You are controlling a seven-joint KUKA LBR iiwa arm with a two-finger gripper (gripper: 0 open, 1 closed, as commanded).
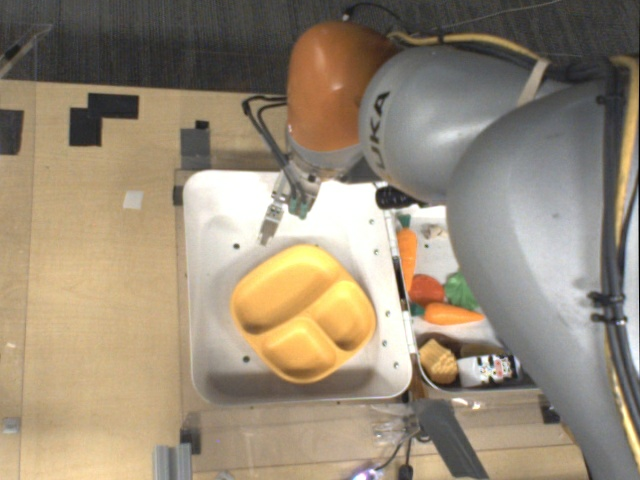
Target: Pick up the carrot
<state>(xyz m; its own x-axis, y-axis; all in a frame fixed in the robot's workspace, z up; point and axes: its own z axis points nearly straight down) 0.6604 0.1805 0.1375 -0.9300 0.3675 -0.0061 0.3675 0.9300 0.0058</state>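
Sitting in the left bin [210,298]: a compartment tray [303,311], near its middle. Hanging over that bin's far edge, behind the tray: the gripper [272,223]. Lying in the right bin [425,373], close under the arm [520,158]: two carrots [407,250] [452,315], other food items crowding between and nearer.

The left bin [205,298] is offering open floor along its left side and far edge, where the gripper [272,223] is hanging clear of the yellow divided tray [303,311]. That tray is occupying the bin's centre and near right. The arm [500,168] is overhanging most of the right bin [425,373], leaving a narrow exposed strip crowded with a carrot [406,250], a second carrot [452,315] and other items.
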